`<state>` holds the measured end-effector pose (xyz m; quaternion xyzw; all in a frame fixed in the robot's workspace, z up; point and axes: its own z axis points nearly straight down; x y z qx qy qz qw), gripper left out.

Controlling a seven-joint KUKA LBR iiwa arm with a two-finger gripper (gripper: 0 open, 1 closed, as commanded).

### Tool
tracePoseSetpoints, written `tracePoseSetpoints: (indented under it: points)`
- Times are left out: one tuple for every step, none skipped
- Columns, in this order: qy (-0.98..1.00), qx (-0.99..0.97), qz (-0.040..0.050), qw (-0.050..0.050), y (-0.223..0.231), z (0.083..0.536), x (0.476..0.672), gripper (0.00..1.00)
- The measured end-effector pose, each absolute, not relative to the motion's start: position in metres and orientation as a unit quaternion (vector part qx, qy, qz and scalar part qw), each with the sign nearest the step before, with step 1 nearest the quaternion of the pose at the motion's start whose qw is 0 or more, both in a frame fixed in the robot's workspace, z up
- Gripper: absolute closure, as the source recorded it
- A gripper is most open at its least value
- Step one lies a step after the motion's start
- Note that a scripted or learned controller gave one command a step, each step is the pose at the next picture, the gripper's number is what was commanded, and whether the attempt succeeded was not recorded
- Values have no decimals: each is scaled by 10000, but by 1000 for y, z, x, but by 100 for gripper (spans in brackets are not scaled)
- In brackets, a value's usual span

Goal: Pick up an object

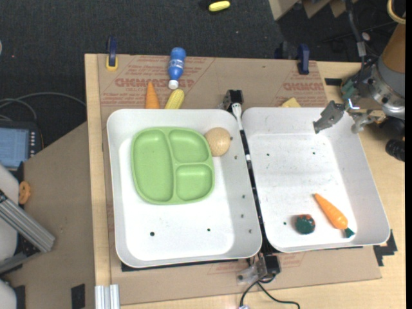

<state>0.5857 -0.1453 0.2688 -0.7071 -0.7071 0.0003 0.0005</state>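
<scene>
Overhead, the grey two-finger gripper (343, 116) hangs open and empty at the right white bin's (283, 192) far edge. An orange plastic carrot (331, 211) lies near its front right corner.

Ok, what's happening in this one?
The arm's gripper hangs over the far right corner of the right bin, holding nothing, its fingers spread. A toy carrot and a small red and green piece lie near that bin's front edge, untouched. In the left bin sit a green divided plate and a tan ball beside it. No pick has happened yet.
</scene>
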Motion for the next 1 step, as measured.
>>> tracePoseSetpoints:
  points:
    - [-7054, -7088, 46, 63, -186, 127, 561, 0]
